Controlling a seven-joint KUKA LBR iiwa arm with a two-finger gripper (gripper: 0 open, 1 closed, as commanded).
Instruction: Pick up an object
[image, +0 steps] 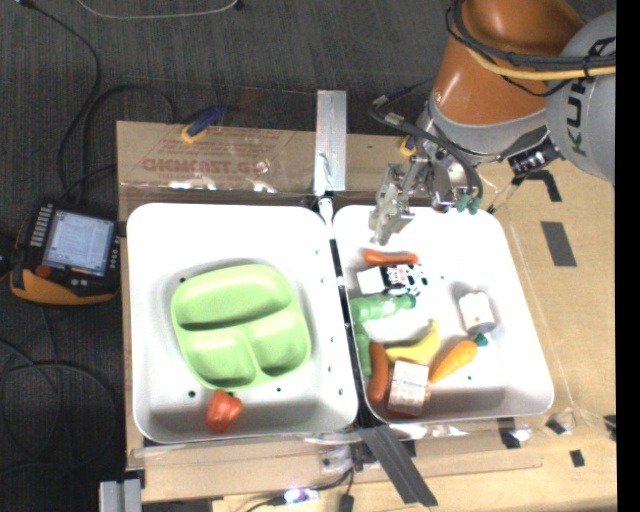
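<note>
My gripper hangs over the back left part of the right bin, just above a red-orange sausage-like piece. Its fingers point down with nothing between them. Below it lie a black-and-white carton, a green bottle, a yellow banana, an orange carrot, a white cylinder, a small pink box and a brown-red piece.
The left bin holds a green divided tray and a red pepper. A handheld pendant lies left of the bench. A divider ridge separates the bins.
</note>
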